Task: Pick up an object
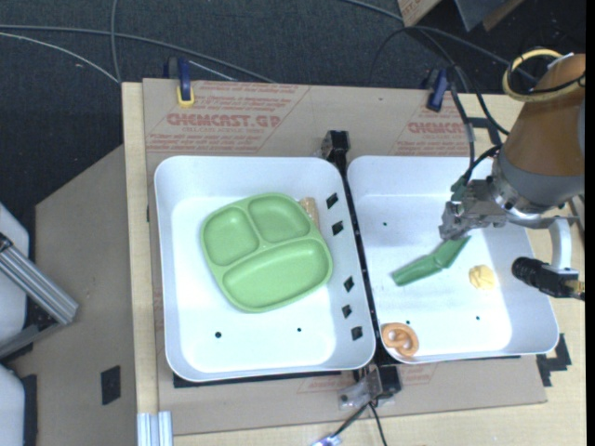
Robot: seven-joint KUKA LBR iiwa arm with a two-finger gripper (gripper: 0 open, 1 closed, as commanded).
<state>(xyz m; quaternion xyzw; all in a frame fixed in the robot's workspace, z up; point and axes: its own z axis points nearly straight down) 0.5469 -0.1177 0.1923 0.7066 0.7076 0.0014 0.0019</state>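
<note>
Green scoop-like utensil lying slantwise in the right bin, lower-left to upper-right, upper end right under the pincer. Pincer at frame right, tips down at that upper end; grasping or released, cannot tell. Small yellow piece just right of the utensil, apart from it. Orange ring-shaped pretzel-like item at the bin's lower-left corner. Green divided plate in the left bin, tan item touching its upper-right rim.

Robotics lab: clamped board w/ two white bins, loose cables on dark carpet.
</note>
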